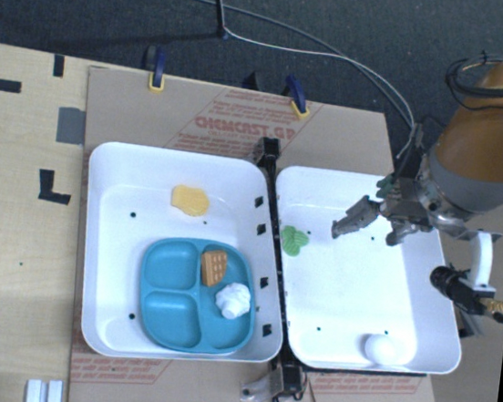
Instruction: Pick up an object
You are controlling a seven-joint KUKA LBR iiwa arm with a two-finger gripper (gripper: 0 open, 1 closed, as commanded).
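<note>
**Stock on hand: two bins, gripper spread and empty over the right one**

Item: gripper (373,228). It hangs over the upper part of the right bin (423,292), its two dark fingers splayed apart with nothing between them. You hold no object yet.

Item: right bin. It contains a small green object (294,241) against the left wall, just beside the divider, and a white ball (385,348) near the front rim. The green piece is the nearer target, a little down and to the left of your fingertips.

Item: left bin (106,222). It contains a yellow object (190,200) lying loose on the bin floor near the back, and a blue divided tray (164,308). In the tray's upper right compartment sit a tan waffle-like piece (213,267) and, just below it, a white crumpled lump (233,301). The tray's other compartments hold nothing that I can see.

Handling note, as a judgement: if you go for the green object, it likely leaves little room on the wall side, so turn the fingers to close along the wall, not across it. Come down straight and centre over it before closing. The white ball looks apt to roll away from a glancing touch, so square the fingers on either side of it if you choose that instead.
</note>
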